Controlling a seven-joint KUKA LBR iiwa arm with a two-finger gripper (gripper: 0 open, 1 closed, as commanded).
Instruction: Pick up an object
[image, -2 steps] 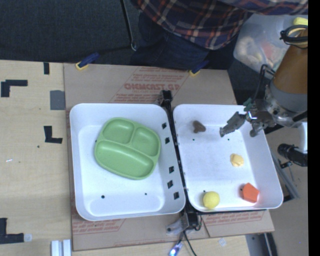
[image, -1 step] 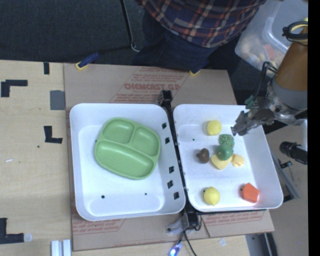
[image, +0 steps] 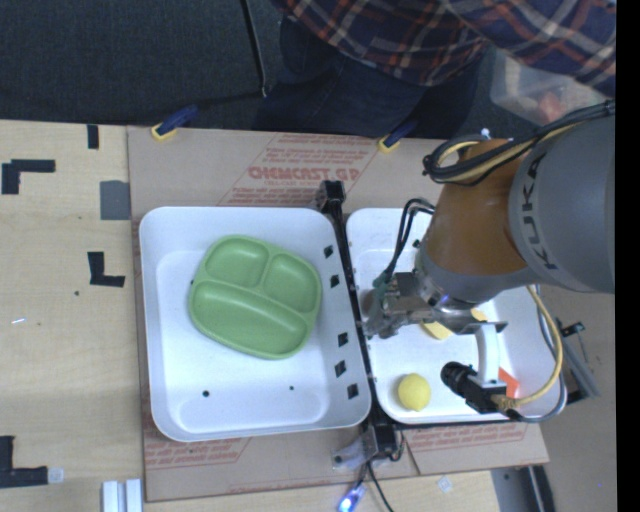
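Cardboard bench (image: 200, 170), green tray (image: 255, 295) in left bin (image: 160, 300); KUKA arm (image: 560, 220), fingers (image: 388, 312) opening unclear

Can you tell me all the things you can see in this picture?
Left bin: one, white, on the cardboard.
Right bin: one, white, beside the left bin.
Plate: one, green, with sections, in the left bin.
Ball: one, yellow, near edge of the right bin.
Small piece: one, yellow, right bin, partly under the arm.
Cardboard: one sheet, brown, under both bins.
Arm: one, grey and orange, over the right bin.
Gripper: one, dark, low in the right bin.
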